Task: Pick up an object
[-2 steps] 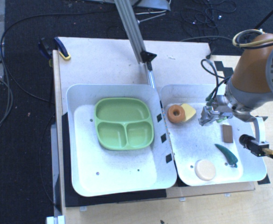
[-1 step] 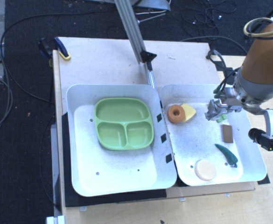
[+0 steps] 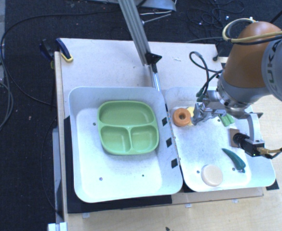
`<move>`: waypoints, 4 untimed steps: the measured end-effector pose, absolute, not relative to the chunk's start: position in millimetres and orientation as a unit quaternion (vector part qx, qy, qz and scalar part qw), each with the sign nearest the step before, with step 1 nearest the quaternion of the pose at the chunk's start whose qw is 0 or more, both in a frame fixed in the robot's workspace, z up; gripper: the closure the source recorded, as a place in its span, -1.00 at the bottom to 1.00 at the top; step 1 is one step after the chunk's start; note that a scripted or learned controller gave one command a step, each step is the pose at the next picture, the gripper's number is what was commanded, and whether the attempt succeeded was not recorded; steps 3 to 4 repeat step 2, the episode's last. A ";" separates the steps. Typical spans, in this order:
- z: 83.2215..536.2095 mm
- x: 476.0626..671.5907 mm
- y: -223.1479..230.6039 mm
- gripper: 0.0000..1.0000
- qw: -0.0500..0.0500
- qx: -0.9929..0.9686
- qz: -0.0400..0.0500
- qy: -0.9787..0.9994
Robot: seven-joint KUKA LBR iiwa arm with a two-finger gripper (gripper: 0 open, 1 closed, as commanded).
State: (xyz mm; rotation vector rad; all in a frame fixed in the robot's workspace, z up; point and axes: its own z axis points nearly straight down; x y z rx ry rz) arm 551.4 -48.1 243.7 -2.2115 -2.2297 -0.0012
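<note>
Gripper (image 3: 199,115) low in right bin (image 3: 256,179), beside orange ring (image 3: 181,117); green tray (image 3: 128,127) in left bin (image 3: 83,177).

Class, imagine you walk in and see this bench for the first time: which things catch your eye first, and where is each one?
The pale green divided plate stands out first, lying in the left bin. Next comes the arm's orange band at the right, leaning over the right bin, with the gripper low beside an orange ring-shaped toy. Nearer the front of that bin lie a teal piece and a cream disc.
</note>
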 end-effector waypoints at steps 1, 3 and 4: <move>245.1 546.1 13.3 1.00 0.001 -0.704 0.000 -0.710; 244.3 558.0 66.6 1.00 0.000 -0.704 -0.001 -0.710; 244.3 558.0 66.6 1.00 0.000 -0.704 -0.001 -0.710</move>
